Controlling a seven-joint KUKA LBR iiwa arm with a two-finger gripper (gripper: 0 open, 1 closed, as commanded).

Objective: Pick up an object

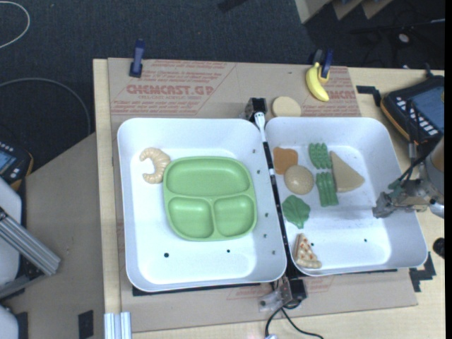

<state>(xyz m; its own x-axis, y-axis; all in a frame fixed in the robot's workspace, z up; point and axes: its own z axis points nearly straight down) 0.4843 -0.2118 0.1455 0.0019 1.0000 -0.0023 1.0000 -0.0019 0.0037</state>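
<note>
While the gripper [385, 207] hangs low at the right bin's [367, 249] right side, I can't tell its opening; the food pieces [314, 175] sit leftward, apart from it.

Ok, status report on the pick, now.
End effector low at right bin's right side, nothing seen held. Nearest item: wedge, apart from it. Nothing between them.

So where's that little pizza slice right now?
The pizza slice lies in the right bin, at its near left corner, just below the green leafy piece.
</note>
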